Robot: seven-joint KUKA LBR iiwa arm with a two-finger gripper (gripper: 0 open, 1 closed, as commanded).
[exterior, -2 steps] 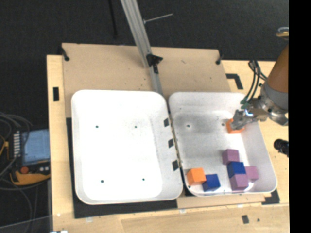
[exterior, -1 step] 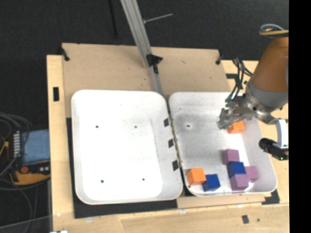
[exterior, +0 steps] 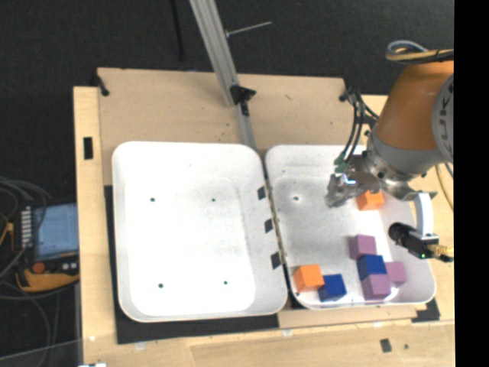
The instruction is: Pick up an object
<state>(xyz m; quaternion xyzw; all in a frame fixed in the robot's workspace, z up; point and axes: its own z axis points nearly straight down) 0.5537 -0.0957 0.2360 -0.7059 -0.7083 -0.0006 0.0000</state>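
Observation:
My gripper (exterior: 341, 188) hangs over the upper middle of the right bin (exterior: 306, 228), under the grey wrist and orange band. A small orange block (exterior: 371, 199) lies just to its right, partly tucked under the wrist; whether they touch is unclear. Further down the right bin sit a purple block (exterior: 362, 245), a blue block (exterior: 372, 266), another purple block (exterior: 376, 285) and a lilac block (exterior: 396, 272). At the bin's front left corner an orange block (exterior: 309, 276) rests beside a second blue block (exterior: 332, 287).
The left bin (exterior: 191, 228) adjoins the right one along a clipped seam (exterior: 271, 224). A slanted metal rod (exterior: 221, 60) stands behind the bins. A black fitting (exterior: 409, 239) on the arm hangs over the right bin's right side.

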